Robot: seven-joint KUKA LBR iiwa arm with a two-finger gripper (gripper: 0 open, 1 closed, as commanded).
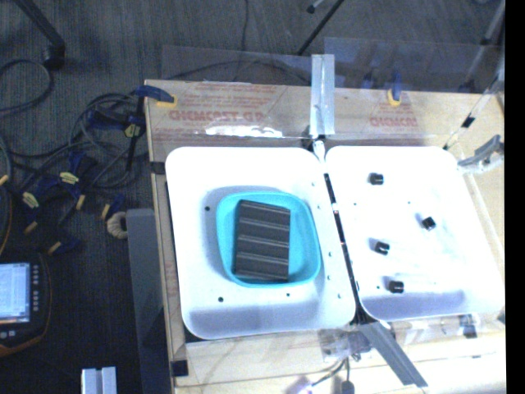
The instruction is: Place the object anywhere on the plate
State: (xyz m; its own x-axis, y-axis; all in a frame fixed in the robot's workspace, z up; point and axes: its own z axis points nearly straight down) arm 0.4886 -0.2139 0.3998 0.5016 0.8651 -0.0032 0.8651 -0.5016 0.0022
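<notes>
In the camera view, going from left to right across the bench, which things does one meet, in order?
Left white bin → blue plate bearing the dark ridged block → right white bin with four small black pieces.

Red lettering runs along the cardboard sheet behind the bins, too blurred to read. The handheld screen shows illegible lines.

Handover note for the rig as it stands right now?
Block: dark, ribbed, lying flat on the blue plate, well inside its rim.
Plate sits in the left bin.
Right bin has four small black bits scattered on its floor.
Done: block looks placed on the plate.
Left: nothing obvious; just confirm the placement counts.
</notes>
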